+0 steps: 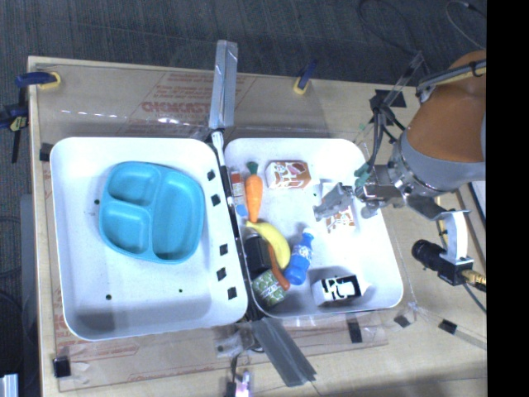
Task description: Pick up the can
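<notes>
A small can (pixel 269 288) with a green label lies at the front left of the right bin (pixel 376 246), tucked under a banana (pixel 273 242) and against a dark item. A brown and white round-ended container (pixel 287 174) lies on its side at the back of the same bin. My gripper (pixel 332 201) hangs over the middle right of this bin, well to the right of and behind the green can. It is just above a small red and white packet (pixel 342 220). Nothing visibly hangs from it.
An orange carrot (pixel 254 197) lies by the divider and a blue bottle (pixel 299 259) beside the banana. A black box (pixel 339 288) sits at the front right. The left bin (pixel 74 288) holds a blue sectioned plate (pixel 153 212). The arm (pixel 446 139) reaches in from the right.
</notes>
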You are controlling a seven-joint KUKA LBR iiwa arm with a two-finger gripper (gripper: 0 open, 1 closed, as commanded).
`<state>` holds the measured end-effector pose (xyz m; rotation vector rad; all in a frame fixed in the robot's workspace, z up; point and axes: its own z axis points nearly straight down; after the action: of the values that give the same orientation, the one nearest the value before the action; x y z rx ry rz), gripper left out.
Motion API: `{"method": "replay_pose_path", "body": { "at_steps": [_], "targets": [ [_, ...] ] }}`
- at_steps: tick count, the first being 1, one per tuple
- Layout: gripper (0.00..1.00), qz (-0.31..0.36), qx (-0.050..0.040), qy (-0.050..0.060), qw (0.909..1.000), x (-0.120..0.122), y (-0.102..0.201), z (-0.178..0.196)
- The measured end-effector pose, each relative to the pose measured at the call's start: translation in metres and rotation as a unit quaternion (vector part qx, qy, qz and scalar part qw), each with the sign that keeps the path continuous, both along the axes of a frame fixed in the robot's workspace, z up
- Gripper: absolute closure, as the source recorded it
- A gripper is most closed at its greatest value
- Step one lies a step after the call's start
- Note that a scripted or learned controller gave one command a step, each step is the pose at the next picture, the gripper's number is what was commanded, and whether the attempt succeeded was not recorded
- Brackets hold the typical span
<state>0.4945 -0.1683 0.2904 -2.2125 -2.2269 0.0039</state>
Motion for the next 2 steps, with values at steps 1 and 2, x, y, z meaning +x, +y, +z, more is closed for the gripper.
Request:
{"method": "replay_pose_path", "body": {
  "at_steps": [1, 2],
  "targets": [
    [0.00, -0.018, 0.0003, 0.001, 0.9998, -0.019, -0.027, -0.112],
    [0.00, 0.004, 0.0004, -0.001, 1.0000, 0.046, -0.035, -0.109]
  ]
}}
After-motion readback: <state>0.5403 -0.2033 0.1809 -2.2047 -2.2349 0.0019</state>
